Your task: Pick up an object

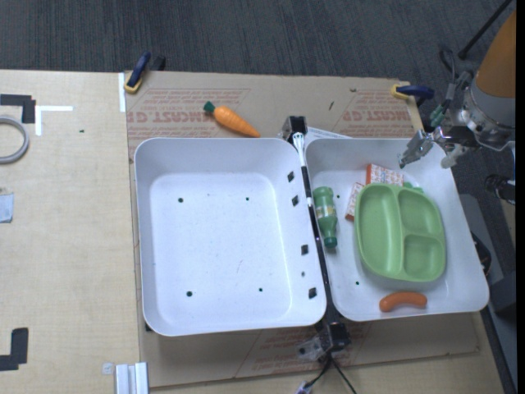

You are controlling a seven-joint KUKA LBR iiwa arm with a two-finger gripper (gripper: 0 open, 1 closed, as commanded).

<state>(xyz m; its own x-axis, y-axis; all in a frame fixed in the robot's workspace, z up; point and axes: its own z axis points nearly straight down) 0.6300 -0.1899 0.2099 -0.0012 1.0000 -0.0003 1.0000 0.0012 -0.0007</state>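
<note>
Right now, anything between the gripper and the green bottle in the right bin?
Nothing visible. The gripper is above the right bin's far right corner; the green bottle lies along the bin's left wall. The snack packet and green tray lie flat beside that line.

Two bins sat side by side: the left bin [164, 302] at frame centre, the right bin [467, 245] at frame right. In the right bin lay a bottle [326, 215] along its left wall, a divided tray [401, 233] in the middle, a packet [384, 175] at the tray's upper edge and a sausage [403, 301] below. A carrot [231, 119] lay above the left bin on cardboard [271, 97].
</note>
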